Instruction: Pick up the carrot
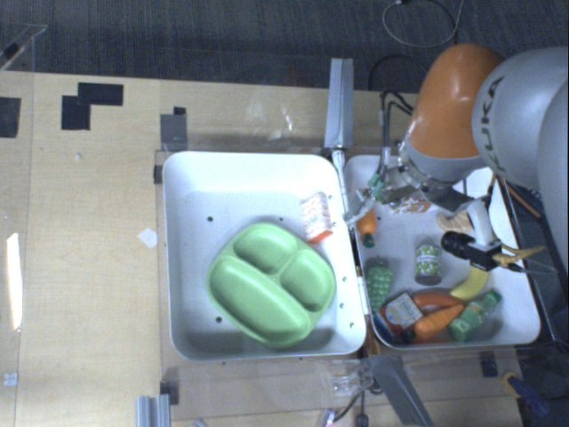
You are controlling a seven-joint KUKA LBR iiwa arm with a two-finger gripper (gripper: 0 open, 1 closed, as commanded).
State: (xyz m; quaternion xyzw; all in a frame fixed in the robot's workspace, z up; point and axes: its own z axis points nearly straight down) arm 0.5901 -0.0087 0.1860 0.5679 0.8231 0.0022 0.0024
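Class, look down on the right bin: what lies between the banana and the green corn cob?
In the camera view, a small green-labelled can stands between the banana and the corn cob.

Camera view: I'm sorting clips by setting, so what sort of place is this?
Probably a robotics lab bench: a KUKA arm reaches over two white bins, one holding a green divided plate, the other toy food such as a carrot.

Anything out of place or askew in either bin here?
Yes: a small orange-and-white packet leans against the left bin's right wall rather than lying flat, and the green divided plate sits skewed. The right bin's toys are heaped in its near corner.
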